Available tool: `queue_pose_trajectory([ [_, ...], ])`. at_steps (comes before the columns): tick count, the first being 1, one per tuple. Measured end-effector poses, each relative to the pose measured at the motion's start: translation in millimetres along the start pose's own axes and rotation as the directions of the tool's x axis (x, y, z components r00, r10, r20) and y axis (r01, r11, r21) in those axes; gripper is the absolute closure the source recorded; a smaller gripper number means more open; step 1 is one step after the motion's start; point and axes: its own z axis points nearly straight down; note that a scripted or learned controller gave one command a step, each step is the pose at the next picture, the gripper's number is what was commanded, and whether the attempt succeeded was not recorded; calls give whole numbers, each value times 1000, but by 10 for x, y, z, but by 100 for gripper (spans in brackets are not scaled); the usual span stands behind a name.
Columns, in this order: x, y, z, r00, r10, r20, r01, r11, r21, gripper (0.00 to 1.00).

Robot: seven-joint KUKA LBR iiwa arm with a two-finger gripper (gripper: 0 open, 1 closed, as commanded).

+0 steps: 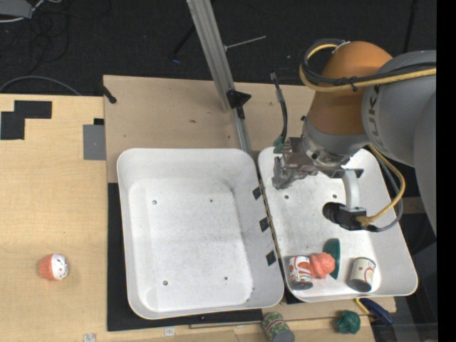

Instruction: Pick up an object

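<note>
My gripper (283, 175) hangs over the far left part of the right bin (388, 282), above bare white floor. Along that bin's near edge lie a red-and-white can (300, 272), a pink-orange soft toy (323, 263), a dark green piece (333, 249) and a white cup (362, 273) on its side. All of them are well apart from the gripper, toward the front. Nothing shows between the gripper and the bin floor.
The left bin (135, 169) sits beside the right one, joined by black clips (264, 223). An orange-and-white ball (53, 267) rests on the bench at the far left. A small can (276, 326) and a green lump (348, 321) lie in front of the bins. A metal rail (214, 48) slants up behind.
</note>
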Motion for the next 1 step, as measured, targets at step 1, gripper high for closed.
queue_pose_trajectory([
  [1,622,-15,21,1000,-1,0,1,1000,0,100],
])
